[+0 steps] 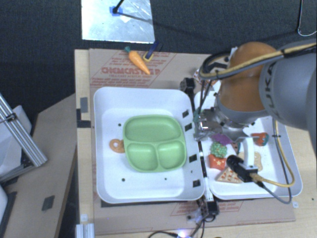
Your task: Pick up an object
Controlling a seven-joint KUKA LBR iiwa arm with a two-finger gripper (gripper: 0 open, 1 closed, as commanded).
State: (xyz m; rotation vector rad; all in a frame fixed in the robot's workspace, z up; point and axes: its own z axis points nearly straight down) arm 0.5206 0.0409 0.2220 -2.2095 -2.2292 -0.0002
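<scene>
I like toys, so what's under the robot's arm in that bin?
Under the arm, the right bin shows small toys: a green one, a red one and a pizza-like slice. The arm covers the bin's upper part, hiding whatever lies there.

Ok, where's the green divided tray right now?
In the camera view, the green divided tray lies in the middle of the left bin, with a small pretzel just off its left edge.

Green tray (pixel 151 143) (3 compartments), white bin (pixel 106 103), orange carrot (pixel 138 62).
</scene>
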